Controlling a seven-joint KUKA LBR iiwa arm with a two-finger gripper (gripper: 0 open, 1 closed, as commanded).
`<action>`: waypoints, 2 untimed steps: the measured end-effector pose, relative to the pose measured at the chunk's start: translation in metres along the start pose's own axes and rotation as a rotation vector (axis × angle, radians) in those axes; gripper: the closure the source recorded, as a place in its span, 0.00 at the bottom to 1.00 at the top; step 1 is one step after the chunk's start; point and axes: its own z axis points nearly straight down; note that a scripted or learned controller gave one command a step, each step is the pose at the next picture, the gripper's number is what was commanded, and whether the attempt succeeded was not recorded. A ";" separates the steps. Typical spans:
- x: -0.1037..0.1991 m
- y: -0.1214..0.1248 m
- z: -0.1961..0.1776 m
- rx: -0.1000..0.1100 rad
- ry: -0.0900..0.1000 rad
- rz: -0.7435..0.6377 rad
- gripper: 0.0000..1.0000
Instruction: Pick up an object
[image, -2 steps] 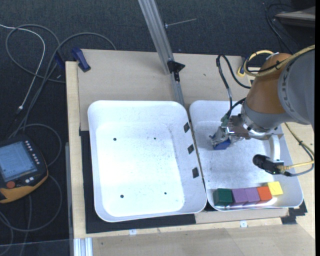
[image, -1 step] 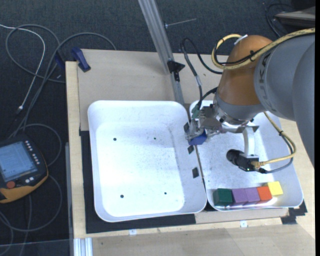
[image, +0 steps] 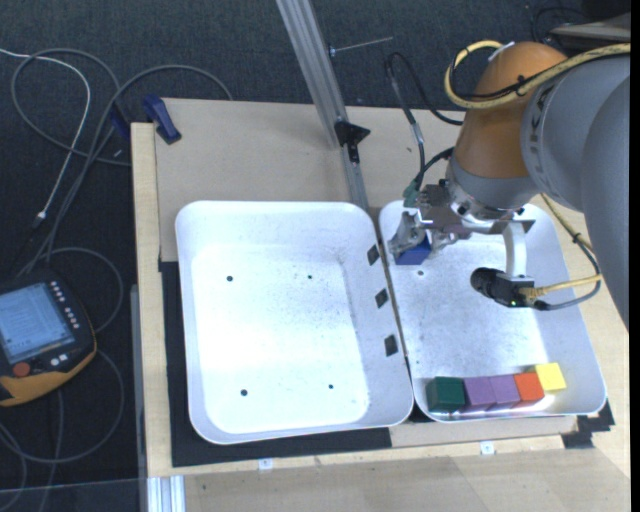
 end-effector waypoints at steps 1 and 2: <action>0.078 0.038 -0.073 -0.007 0.006 -0.011 1.00; 0.090 0.037 -0.019 0.013 0.002 -0.004 1.00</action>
